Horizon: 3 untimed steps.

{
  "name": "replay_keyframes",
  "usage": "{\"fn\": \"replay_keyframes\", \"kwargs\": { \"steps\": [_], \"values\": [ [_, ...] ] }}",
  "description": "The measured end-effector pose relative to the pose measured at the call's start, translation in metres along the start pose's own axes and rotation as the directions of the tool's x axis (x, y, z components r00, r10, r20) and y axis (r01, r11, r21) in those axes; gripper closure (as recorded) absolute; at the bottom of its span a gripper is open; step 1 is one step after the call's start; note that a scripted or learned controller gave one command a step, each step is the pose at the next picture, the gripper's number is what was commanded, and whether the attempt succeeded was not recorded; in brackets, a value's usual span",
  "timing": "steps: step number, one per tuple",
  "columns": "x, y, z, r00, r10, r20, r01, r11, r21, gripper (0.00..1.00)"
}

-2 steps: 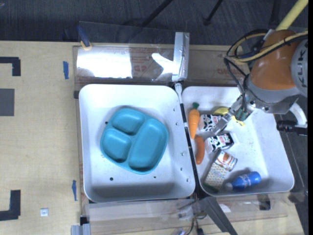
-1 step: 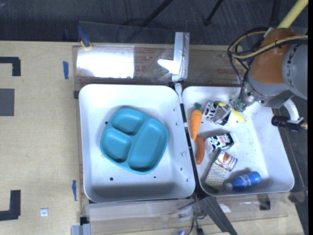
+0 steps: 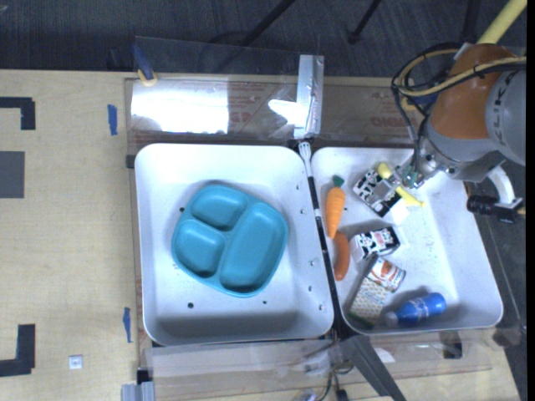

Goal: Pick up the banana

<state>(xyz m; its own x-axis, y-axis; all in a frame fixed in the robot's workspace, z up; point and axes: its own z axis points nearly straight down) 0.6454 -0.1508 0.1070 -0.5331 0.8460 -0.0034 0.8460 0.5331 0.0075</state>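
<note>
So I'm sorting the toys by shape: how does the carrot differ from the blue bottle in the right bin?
The carrot is orange with a green top; the blue bottle is blue with a pale end. The carrot lies lengthwise along the bin's left wall; the bottle lies crosswise near the front wall. Both lie flat in the right bin.

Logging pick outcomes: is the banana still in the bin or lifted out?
In the bin. The banana lies in the right bin beside a black-and-white carton, under the gripper; whether it is gripped, cannot tell.
</note>
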Motion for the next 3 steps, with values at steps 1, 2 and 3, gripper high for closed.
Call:
{"fn": "replay_keyframes", "kwargs": {
  "steps": [1,2,3],
  "values": [
    [0.074,0.056,-0.077,0.997,0.071,-0.003,-0.071,0.997,0.008,1.0],
    [0.044,0.04,-0.168,0.998,-0.07,-0.002,0.071,0.997,0.007,1.0],
    [0.102,0.082,-0.125,0.997,-0.073,-0.007,0.073,0.997,0.01,1.0]
  ]
}}
